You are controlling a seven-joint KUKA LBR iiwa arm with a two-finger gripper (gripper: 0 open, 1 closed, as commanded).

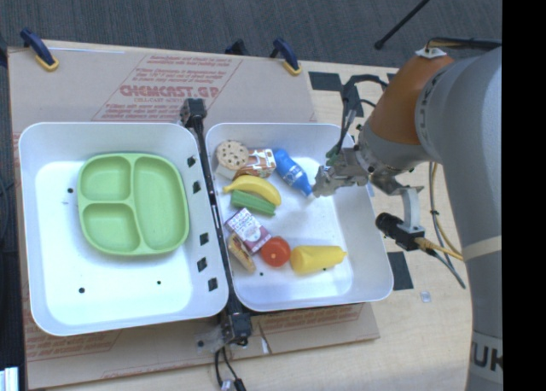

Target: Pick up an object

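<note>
arm (444,116) enters from the right, grey bulk with orange band, wrist bent down over the right bin's upper right quarter.

left bin (43,295): white, shallow, holds a pale green divided plate (134,203), three compartments, lying flat toward the upper middle of the bin.

right bin (363,244): white, shallow, touching the left bin along a shared edge lined with black clips. objects crowd its left half; right half bare white floor.

cardboard sheet (171,86) under both bins, red print on it, held by blue-and-yellow clamps at the far edge.

gripper (322,186) low in the right bin, tip just beside the right end of the blue bottle. finger spread cannot be told from this angle; nothing is visibly held between them.

contents of the right bin, bigger to smaller:
- banana (252,185), yellow, curved, mid-left, resting over a green vegetable (254,202) just below it.
- yellow pear-like piece (316,258), near the front, lying on its side.
- blue bottle (293,172), tilted, white cap end toward the upper left, near the back.
- small carton (246,225), red and white, beside the left wall.
- cookie (230,155), round, speckled, back left corner, touching a small orange-and-white packet (260,161).
- tomato (275,252), red, between carton and yellow piece.
- sandwich-like piece (240,253), at the left wall, below the carton.
</note>
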